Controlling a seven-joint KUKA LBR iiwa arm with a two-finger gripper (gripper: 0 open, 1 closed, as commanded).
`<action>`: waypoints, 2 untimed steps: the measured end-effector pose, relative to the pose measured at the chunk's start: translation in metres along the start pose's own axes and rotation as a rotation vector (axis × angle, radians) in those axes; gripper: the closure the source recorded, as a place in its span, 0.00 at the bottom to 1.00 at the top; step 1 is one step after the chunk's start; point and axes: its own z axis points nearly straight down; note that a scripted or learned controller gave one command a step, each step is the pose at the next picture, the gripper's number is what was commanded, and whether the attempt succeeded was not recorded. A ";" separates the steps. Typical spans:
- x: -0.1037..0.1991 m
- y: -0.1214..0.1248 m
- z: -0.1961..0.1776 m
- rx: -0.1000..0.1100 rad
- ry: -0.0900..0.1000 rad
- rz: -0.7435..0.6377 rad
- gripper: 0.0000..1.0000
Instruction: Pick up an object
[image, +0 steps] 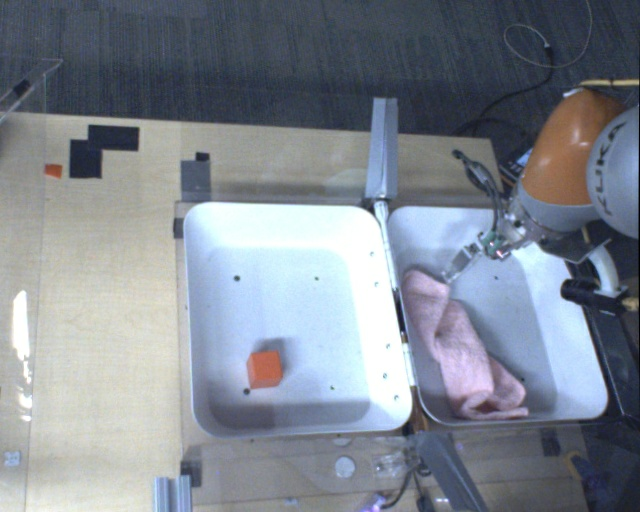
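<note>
While the arm (570, 160) reaches in from the right, its grey body w/ orange band sits over the upper right corner of the right bin (560, 330), and the gripper (462, 264) hangs low inside that bin, just above the top end of a pink cloth (460, 350). Can't tell if the gripper is released or clenched; it's small and partly blurred, and nothing can be seen gripped in it. It looks v. close to the cloth's upper edge, but contact can't be confirmed. Cloth is crumpled, lying lengthwise along the left side of the right bin, running from near the bin's middle down to its lower edge, close to the wall shared w/ the other bin. Left bin (210, 300) holds a small orange block (265, 369), resting on the floor in the lower left-centre part, well apart from the gripper and the cloth. Both bins sit side by side on a light wooden bench (100, 330), w/ a grey metal bar (383, 150) standing up between them at the far edge. On the bench's far left: a black L-shaped marker (98, 148) and a tiny orange square (53, 171) beside it.
</note>
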 end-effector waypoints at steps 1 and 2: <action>0.047 -0.024 0.042 -0.008 -0.005 -0.141 0.00; 0.046 -0.020 0.030 -0.016 -0.010 -0.141 1.00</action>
